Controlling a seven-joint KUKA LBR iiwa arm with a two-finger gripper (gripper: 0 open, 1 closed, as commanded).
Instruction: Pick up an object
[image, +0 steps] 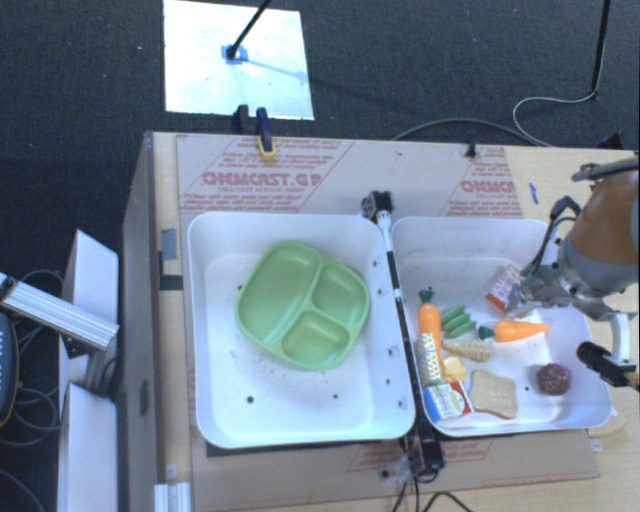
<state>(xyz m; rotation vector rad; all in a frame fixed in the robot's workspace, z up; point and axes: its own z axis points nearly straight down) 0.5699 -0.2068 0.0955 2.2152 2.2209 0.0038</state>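
Orange and white crowd the right-hand bin (600, 405), where a KUKA arm's claw (527, 296) hangs low over a heap of toy food on the bench (300, 180). Just beneath it lies an orange carrot (519, 331), with a red-and-white packet (502, 287) close to its left. A second carrot (429, 325), green beans (458, 320), a slice of bread (493, 393), a dark round piece (553, 378) and a flat printed packet (445, 400) lie near by. In the left bin (215, 400) sits a green divided plate (303, 303).

Whether the claw is spread or closed cannot be told; nothing is visibly held.

Crowding looks to be the main hazard: the carrot and the packet lie so near each other that a closing claw could nudge one aside or catch both, and a tapered carrot may roll free.

Much of the arm is cut off at the right edge, and the claw's tip blurs into grey, perhaps touching the packet.
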